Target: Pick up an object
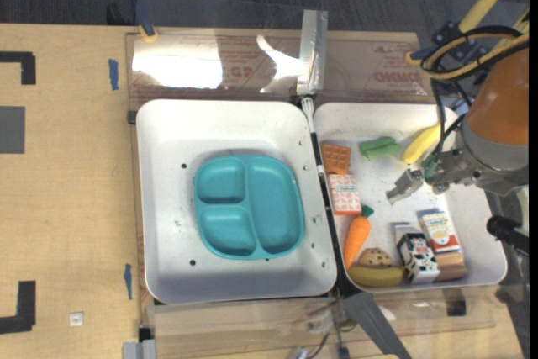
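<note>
Wooden table (59, 181) carries two white bins | near right bin (496, 269): banana (376, 276), carrot (357, 236), small cartons (439, 233) | left bin (155, 206): teal divided plate (249, 206) | arm reaches from right, end effector (405, 185) above right bin, fingers parted, holding nothing | farther: green piece (378, 147), waffle (335, 158) | carton writing unreadable

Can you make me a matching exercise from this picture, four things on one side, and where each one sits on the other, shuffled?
Things:
1. teal divided plate
2. carrot
3. banana
4. waffle

Places:
A. near front edge of right bin
B. far part of right bin, by the divider
C. middle of left bin
D. right bin, just behind the banana

Pairs: 1-C, 2-D, 3-A, 4-B
</note>
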Controlling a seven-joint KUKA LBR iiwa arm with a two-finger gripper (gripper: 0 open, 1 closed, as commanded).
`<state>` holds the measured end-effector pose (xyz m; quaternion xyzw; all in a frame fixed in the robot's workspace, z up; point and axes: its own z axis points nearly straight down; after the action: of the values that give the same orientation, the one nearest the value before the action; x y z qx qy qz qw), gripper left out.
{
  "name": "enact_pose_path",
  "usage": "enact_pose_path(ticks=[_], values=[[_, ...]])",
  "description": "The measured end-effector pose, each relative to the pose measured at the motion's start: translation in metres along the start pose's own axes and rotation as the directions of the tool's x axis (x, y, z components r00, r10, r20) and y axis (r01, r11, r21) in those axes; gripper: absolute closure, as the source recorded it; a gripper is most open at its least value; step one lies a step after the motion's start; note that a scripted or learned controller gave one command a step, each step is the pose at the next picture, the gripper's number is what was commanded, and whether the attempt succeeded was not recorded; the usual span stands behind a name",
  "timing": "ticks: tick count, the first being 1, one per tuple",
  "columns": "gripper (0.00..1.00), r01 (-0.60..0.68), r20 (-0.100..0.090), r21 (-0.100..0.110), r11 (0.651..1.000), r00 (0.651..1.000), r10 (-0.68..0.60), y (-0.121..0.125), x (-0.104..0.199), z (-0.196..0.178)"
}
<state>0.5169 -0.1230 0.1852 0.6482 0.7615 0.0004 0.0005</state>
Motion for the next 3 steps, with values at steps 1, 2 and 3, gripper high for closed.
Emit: enact_pose_path(ticks=[1, 2, 3], values=[[0.00, -0.101, 0.004, -0.012, 0.995, 0.995, 0.101, -0.025, -0.021, 0.087], [0.00, -0.099, 0.005, -0.014, 0.995, 0.995, 0.099, 0.015, -0.044, 0.093], [0.00, -0.095, 0.008, -0.020, 0.995, 0.995, 0.095, -0.012, -0.038, 0.092]])
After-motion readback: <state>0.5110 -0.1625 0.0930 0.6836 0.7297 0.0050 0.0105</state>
